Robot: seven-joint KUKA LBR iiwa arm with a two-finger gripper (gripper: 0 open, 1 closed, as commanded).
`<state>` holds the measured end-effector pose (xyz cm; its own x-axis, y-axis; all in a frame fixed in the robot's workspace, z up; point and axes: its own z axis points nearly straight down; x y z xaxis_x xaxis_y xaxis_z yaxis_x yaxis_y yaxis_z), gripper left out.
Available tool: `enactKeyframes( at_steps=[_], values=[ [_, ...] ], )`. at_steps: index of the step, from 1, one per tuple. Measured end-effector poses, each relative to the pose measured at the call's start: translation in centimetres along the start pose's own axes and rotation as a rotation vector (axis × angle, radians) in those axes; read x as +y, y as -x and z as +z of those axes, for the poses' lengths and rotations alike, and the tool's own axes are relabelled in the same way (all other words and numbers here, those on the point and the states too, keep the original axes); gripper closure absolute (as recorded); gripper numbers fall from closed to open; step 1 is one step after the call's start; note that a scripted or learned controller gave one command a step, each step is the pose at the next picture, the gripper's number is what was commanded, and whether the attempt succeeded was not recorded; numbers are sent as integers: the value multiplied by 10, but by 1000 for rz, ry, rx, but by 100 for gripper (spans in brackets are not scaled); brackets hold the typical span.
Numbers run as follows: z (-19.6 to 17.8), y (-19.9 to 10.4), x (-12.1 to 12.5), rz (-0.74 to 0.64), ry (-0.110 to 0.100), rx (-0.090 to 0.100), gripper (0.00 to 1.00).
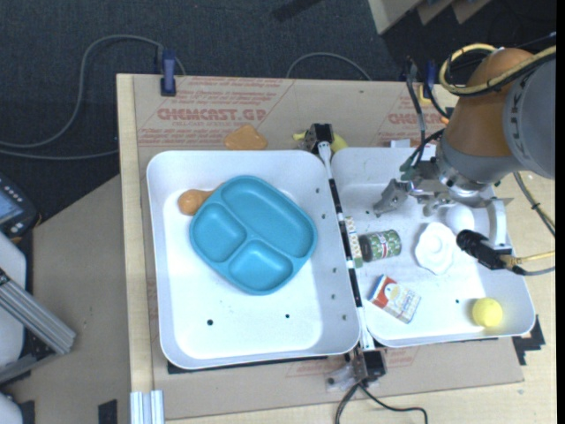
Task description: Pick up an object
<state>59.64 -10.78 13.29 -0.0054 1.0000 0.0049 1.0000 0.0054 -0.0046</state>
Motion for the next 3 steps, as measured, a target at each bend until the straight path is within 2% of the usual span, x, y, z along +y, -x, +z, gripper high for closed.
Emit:
enactKeyframes(
  at_steps=[1, 2, 3],
  values=[
    [51, -17, -29, 5, -2, -2, 0],
    [38, -16, -27, 7, 6, -5, 100],
    [39, -16, -27, 7, 5, -5, 0]
  ],
)
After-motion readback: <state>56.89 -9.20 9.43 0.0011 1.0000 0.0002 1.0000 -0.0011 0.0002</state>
